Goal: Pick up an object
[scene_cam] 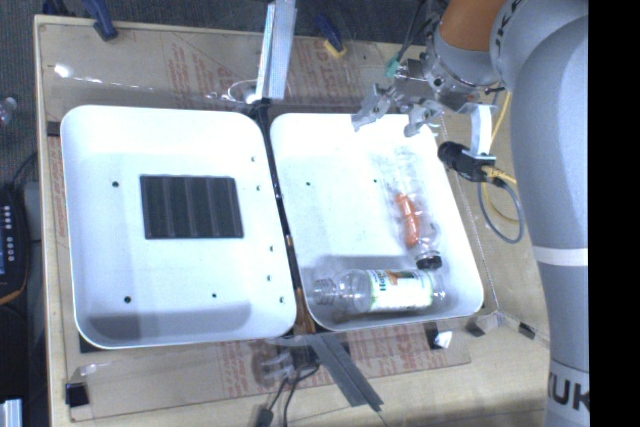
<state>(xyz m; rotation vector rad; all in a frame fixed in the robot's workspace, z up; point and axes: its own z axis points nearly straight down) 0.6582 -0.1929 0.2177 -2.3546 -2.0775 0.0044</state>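
In the right bin point(330, 205), a clear plastic bottle point(378, 289) with a white and green label lies on its side along the near wall. Further back, near the right wall, lies a clear wrapped item holding an orange piece point(409, 218) with a small black cap at its near end. My gripper point(392, 115) hangs over the far right corner of the right bin, above and behind the orange piece. Its fingers are spread apart with nothing between them.
The left bin point(100, 145) holds a dark ribbed rectangular panel point(191, 207). A grey upright post point(276, 47) stands behind the seam between the bins. Blue clamps point(100, 15) grip the bench's far edge. A black and yellow cable point(480, 170) hangs by the right bin's right rim.
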